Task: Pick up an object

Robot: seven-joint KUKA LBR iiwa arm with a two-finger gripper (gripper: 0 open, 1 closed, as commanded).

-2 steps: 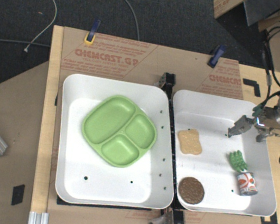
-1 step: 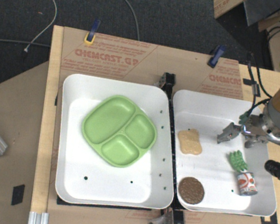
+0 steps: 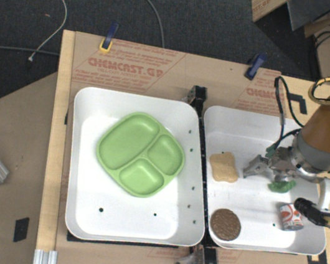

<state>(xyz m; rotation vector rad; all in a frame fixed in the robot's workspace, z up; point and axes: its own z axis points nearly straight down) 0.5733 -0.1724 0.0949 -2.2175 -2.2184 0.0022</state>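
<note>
My gripper [image 3: 269, 174] hangs low over the right bin [image 3: 260, 129], near its right side, and stands open. One grey finger [image 3: 254, 168] angles out to the left. A small green object [image 3: 282, 185] lies just under the gripper's right side, partly hidden by it; it is not clearly between the fingers. A tan bread-like piece [image 3: 223, 166] lies to the left of the gripper, apart from it. A red and white can [image 3: 290, 216] rests on its side near the bin's right front. A brown round disc [image 3: 225, 223] sits at the front edge.
The left bin [image 3: 76, 207] holds a green divided plate [image 3: 141, 154]. A black divider [image 3: 200, 166] runs between the bins. Black cables [image 3: 283, 108] trail from the arm over the right bin's back corner. Bare white floor shows in the right bin's middle.
</note>
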